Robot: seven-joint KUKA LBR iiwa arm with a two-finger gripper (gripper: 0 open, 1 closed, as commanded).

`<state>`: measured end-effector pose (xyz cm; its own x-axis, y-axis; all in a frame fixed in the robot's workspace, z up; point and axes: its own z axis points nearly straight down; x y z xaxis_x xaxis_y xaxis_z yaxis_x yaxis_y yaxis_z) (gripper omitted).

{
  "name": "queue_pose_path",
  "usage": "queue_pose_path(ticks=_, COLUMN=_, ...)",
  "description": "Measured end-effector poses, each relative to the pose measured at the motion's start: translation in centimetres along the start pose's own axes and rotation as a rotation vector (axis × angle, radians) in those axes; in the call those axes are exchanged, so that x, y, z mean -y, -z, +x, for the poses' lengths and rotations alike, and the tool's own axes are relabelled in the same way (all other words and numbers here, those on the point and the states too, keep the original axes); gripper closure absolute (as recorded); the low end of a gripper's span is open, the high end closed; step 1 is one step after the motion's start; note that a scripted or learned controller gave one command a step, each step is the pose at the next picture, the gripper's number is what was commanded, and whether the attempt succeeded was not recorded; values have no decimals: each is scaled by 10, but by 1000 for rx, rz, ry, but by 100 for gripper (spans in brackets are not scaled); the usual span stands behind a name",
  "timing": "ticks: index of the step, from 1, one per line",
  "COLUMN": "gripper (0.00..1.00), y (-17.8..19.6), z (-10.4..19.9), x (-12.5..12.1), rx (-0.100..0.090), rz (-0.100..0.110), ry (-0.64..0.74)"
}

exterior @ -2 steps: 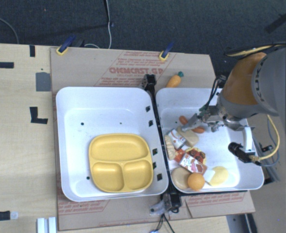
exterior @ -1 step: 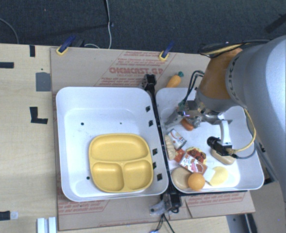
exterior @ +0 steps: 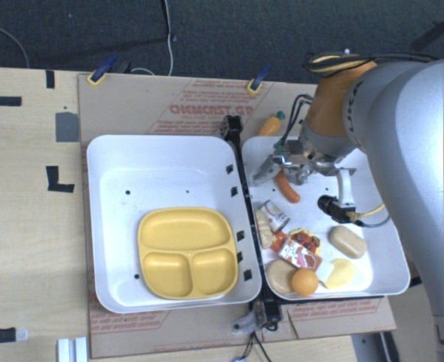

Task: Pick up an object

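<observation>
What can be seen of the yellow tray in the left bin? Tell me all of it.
The yellow tray looks like smooth, matte plastic, with rounded corners and a raised rim. It has three compartments: one wide one along the far side and two smaller ones along the near side. It lies flat, open side up, turned slightly askew, on the floor of the left bin, toward the near right corner. Nothing lies in it, and the arm is away from it.

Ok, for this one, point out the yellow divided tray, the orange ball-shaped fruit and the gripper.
yellow divided tray [exterior: 185, 232], camera view, on the large upper compartment.
orange fruit [exterior: 305, 281], camera view, on the middle of its round top.
gripper [exterior: 282, 168], camera view, between its tips, above a small orange sausage-shaped item.
</observation>
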<state>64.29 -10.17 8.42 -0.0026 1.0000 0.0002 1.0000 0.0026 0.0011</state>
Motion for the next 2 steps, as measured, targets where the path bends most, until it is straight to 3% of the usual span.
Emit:
queue_pose_path(ticks=1, gripper=100, y=10, z=0, x=1, rx=0, rz=2, ry=0)
queue_pose_path(ticks=2, gripper=100, y=106, z=67, x=28, rx=-3, rz=-6, ry=6)
